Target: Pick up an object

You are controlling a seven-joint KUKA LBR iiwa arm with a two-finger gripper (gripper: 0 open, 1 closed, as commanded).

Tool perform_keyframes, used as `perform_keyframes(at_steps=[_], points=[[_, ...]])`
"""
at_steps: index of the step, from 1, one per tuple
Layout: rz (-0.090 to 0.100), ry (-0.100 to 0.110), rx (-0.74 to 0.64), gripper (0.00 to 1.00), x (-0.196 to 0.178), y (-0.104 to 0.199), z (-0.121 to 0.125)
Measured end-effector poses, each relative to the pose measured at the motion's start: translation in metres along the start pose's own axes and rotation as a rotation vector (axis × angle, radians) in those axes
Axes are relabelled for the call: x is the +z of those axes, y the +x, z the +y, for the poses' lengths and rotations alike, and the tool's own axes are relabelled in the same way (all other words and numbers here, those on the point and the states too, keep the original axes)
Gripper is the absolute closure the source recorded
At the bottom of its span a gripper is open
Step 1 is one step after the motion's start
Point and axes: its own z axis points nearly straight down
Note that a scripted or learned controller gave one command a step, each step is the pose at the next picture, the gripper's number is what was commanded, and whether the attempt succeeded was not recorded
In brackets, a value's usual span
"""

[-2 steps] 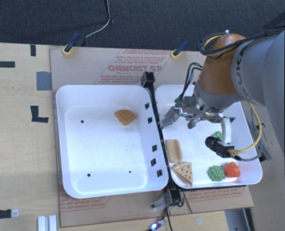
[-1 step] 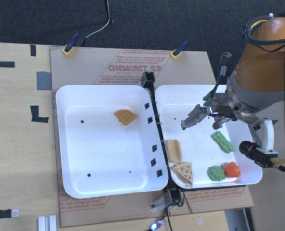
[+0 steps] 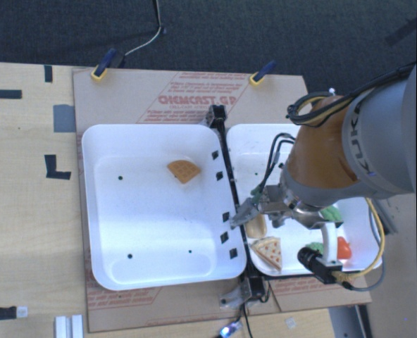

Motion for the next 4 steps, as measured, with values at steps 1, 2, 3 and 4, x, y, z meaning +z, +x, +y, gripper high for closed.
perform_keyframes(at_steps=[1, 2, 3, 4], points=[[-0.001, -0.011, 0.0, 1.0, -0.017, -0.001, 0.002], [0.0, -0.032, -0.005, 1.0, -0.151, 0.032, 0.066], [0.001, -0.02, -0.009, 1.0, -0.217, 0.124, 0.043], [-0.003, -0.003, -0.008, 1.0, -0.107, 0.194, -0.002]])
